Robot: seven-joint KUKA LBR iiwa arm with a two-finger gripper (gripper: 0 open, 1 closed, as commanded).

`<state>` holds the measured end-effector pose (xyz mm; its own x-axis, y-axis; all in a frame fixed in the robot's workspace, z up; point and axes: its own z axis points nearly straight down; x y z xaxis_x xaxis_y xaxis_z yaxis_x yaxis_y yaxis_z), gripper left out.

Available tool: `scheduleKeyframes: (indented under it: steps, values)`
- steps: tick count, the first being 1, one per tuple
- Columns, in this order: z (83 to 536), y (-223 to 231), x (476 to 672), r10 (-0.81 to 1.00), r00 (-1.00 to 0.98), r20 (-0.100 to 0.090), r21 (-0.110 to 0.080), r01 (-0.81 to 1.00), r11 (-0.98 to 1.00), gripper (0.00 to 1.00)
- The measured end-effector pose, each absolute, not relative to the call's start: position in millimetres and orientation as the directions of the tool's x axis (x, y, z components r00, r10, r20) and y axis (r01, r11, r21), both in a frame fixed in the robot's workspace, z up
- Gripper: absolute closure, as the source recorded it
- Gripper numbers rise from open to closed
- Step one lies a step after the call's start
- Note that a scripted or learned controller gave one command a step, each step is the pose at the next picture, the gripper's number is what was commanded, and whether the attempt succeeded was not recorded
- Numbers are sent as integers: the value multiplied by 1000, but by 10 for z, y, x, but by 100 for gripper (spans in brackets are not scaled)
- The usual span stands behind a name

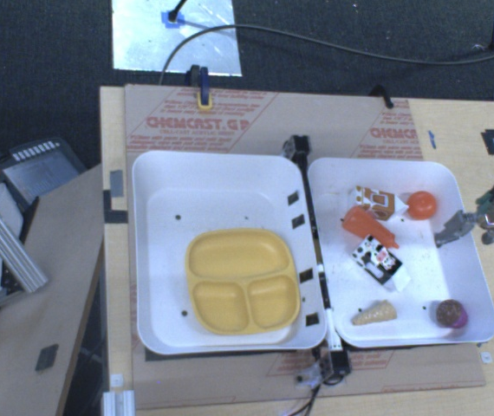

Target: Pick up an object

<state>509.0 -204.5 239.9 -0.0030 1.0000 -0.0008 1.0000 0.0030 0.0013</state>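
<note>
Crowding risk: the orange ball (420, 204), patterned box (374, 200), orange carrot-like piece (368, 225) and black-and-white block (377, 260) lay near or touching in the right bin (472, 271); a descent might have nudged neighbours instead of seating one.
Arm pose: the gripper (451, 228) hung over the bin's right rim, reaching leftward.
Jaws: spread could not be told; nothing seen held.
Easier targets: the wedge (374, 315) and purple ball (450, 314) sat apart.

Dark carpet floor (39, 59), metal plate (176, 22) with cable, wooden bench (113, 120), cardboard sheet (256, 115)
</note>
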Motion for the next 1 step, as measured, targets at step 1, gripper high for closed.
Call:
scheduleKeyframes:
  steps: [1]
  values:
    - [1925, -2003, 5182, 1000, -3, 0, 0, 1000, 3, 0]
